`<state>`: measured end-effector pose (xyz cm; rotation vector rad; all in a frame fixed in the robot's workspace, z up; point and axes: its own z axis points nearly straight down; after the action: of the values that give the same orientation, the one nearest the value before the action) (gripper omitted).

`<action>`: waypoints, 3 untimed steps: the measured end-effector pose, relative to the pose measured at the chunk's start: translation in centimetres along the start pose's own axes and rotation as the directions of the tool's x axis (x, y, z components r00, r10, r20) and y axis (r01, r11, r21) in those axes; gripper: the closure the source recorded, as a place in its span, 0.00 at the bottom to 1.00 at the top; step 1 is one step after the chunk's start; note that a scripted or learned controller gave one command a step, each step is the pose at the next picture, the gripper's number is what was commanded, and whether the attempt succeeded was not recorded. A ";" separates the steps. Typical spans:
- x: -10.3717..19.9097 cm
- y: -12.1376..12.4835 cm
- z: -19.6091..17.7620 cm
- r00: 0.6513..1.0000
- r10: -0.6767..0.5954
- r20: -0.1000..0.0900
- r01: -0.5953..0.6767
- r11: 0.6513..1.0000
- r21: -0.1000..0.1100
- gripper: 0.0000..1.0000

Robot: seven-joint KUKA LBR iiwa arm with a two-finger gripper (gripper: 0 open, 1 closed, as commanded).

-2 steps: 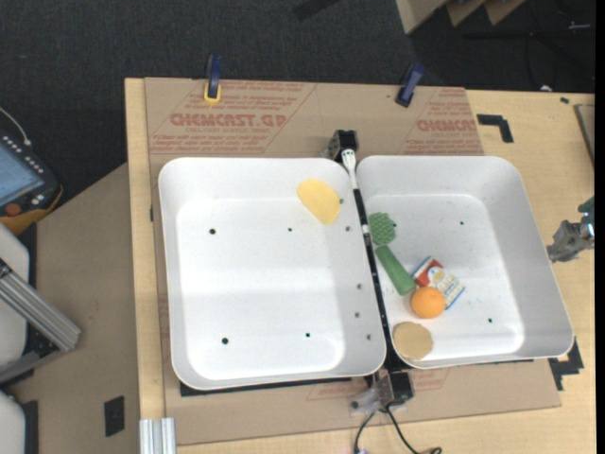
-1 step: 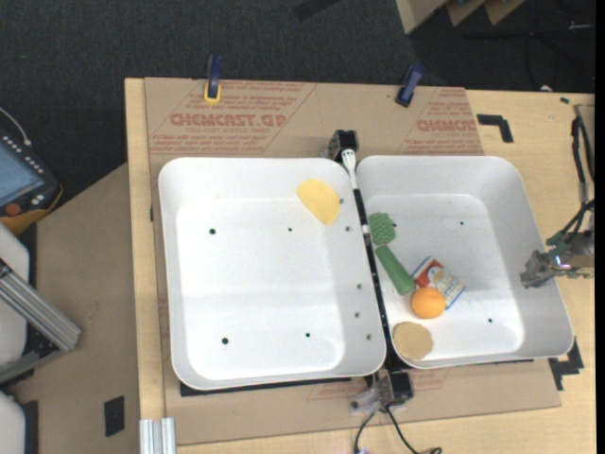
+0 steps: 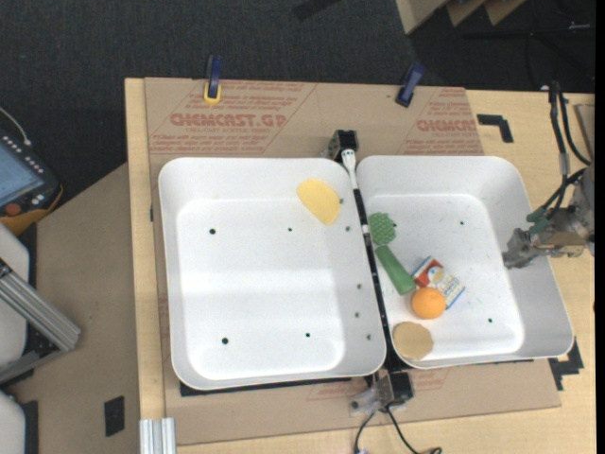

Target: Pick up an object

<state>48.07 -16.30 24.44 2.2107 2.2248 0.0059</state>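
Beside the right bin's (image 3: 510,183) rim, gripper (image 3: 522,247) state indeterminate; orange ball (image 3: 428,304) appears light, smooth, roll-prone: grasp across its middle.

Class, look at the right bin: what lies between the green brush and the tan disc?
In the camera view, the orange ball lies between the green brush and the tan disc, with a small printed packet beside it.

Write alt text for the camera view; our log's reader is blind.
Two white bins sit side by side; the gripper is at the right bin's right rim. That bin holds a green brush, orange ball, small box and tan disc; the left, a yellow piece.
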 end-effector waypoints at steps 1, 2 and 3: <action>-6.4 -0.5 8.3 1.000 0.013 -0.001 -0.013 1.000 0.013 1.00; -0.8 2.9 8.3 1.000 0.000 -0.001 0.000 1.000 0.004 1.00; -6.3 -0.5 16.3 1.000 0.011 -0.002 -0.011 1.000 0.010 1.00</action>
<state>47.69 -22.62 8.10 2.2295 2.2181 -0.0027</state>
